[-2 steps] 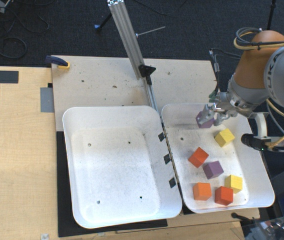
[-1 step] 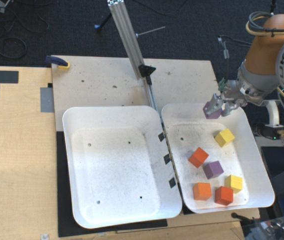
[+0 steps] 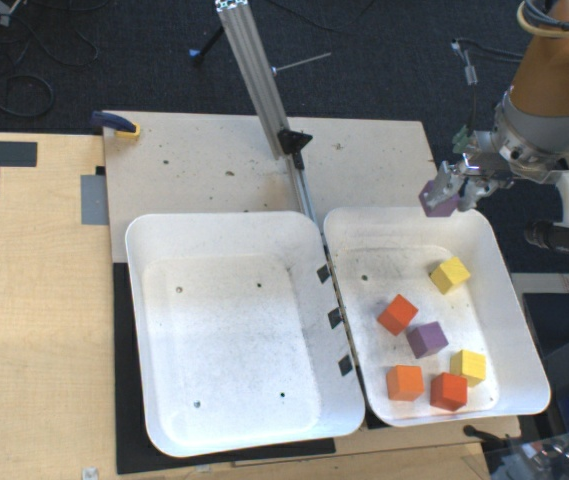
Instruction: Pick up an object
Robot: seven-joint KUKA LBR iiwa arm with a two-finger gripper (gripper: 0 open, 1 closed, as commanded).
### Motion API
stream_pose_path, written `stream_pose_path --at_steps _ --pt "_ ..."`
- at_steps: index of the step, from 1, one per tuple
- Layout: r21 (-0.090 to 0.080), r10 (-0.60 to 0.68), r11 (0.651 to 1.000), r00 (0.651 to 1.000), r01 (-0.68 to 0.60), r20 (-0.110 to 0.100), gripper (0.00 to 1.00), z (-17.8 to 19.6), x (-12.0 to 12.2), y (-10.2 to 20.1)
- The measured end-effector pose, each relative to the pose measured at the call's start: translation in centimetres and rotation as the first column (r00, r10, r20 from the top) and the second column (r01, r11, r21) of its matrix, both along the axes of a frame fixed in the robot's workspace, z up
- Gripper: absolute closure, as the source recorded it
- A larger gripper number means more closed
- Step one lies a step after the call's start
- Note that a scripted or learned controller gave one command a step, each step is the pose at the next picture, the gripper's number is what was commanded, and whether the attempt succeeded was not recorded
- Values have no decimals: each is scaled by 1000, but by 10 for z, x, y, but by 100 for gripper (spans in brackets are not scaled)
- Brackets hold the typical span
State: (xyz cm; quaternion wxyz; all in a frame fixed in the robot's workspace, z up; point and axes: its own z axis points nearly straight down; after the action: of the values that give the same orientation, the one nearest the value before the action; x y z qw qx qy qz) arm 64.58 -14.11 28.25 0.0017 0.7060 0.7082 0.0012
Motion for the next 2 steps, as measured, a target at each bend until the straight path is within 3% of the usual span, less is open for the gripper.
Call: stream_pose_path --at_steps 2 --pt "3 0 1000 1000 0 -9 100 -2 -28 98"
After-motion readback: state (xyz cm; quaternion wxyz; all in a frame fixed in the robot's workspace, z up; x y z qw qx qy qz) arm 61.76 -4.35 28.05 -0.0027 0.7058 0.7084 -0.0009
